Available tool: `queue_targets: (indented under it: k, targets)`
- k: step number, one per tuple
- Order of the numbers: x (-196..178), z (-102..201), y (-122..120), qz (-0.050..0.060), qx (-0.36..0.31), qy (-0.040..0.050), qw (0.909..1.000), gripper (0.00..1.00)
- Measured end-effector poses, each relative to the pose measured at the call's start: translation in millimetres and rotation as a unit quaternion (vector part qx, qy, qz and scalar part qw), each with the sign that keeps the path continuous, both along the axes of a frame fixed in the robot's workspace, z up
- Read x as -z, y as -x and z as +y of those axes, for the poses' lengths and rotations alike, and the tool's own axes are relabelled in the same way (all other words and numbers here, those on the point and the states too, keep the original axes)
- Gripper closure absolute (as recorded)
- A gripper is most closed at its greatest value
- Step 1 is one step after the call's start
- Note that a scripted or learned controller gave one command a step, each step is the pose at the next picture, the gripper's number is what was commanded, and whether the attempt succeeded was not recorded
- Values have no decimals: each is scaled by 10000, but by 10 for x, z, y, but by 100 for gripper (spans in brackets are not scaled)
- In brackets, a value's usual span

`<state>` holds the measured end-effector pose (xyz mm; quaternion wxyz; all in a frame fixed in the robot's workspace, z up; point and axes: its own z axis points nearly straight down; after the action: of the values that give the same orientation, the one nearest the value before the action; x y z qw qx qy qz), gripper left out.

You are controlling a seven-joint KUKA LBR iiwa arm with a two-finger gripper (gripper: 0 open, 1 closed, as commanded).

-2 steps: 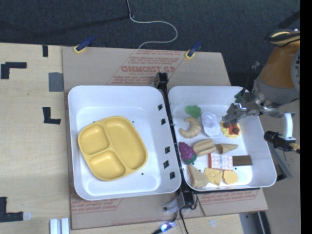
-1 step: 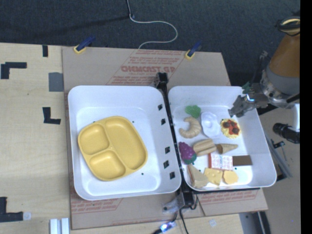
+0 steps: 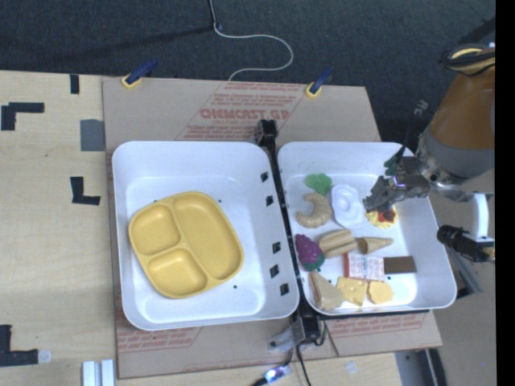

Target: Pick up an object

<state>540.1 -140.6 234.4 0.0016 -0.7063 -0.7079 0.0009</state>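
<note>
Camera view has the tool low over the right bin, near its right-hand wall, with the grey and orange arm coming in from the right. Whether the tool is apart or together I cannot tell; its tip is a dark blur. Directly under the tip lies a small red and yellow toy, the nearest candidate to be picked, touching or just beside the tool, so the coming move looks to me like a short drop, not a sideways reach. The other toys lie left and toward the near edge: a white piece, a green one, a croissant, a hot dog bun, a purple bunch of grapes and an ice cream cone with its long axis running left to right. The left bin carries a yellow divided plate, well apart from the tool
</note>
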Motion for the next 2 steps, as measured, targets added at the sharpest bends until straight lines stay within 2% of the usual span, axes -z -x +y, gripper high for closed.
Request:
queue_targets:
  k: [1, 2]
  targets:
    - [86, 477, 412, 11, -4, -5, 10000, 100]
    - [196, 609, 621, 12, 8, 1, 10000, 100]
